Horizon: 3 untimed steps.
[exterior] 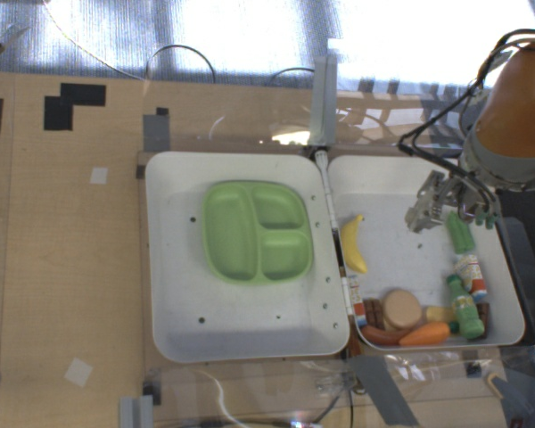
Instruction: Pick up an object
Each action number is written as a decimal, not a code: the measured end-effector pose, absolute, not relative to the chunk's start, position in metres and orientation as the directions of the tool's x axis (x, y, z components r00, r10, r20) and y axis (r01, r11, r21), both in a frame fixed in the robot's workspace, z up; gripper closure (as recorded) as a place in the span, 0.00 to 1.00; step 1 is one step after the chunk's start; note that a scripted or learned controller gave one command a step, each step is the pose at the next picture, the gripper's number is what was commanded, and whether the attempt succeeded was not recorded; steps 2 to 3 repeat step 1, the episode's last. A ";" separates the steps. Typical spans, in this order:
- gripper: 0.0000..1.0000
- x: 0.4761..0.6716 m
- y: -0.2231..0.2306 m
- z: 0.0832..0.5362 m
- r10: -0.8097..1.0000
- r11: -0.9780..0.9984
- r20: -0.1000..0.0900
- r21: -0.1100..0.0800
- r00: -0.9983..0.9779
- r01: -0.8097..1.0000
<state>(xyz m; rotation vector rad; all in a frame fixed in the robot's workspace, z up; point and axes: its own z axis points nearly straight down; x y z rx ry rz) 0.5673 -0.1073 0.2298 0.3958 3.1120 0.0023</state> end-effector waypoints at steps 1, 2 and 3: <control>1.00 0.584 -0.160 0.259 0.150 0.989 -0.011 -0.001 -0.989 0.150; 1.00 0.584 -0.160 0.259 0.150 0.989 -0.011 -0.001 -0.989 0.150; 1.00 0.584 -0.160 0.259 0.150 0.989 -0.011 -0.001 -0.989 0.150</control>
